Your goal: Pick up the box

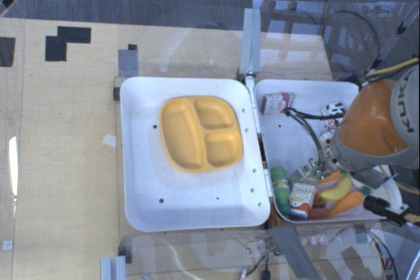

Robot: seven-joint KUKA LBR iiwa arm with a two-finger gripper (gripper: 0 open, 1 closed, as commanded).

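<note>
The small box (302, 197) is crowded by toy food at the right bin's (289, 141) front edge; a neighbour could be snagged instead. The gripper's state cannot be told.

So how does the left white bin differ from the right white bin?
The left white bin holds one thing, a yellow plastic tray with three compartments; the right white bin holds many small items, crowded at its near edge. The left bin lies in open view; the grey and orange arm covers part of the right bin. Both are shallow and white.
</note>
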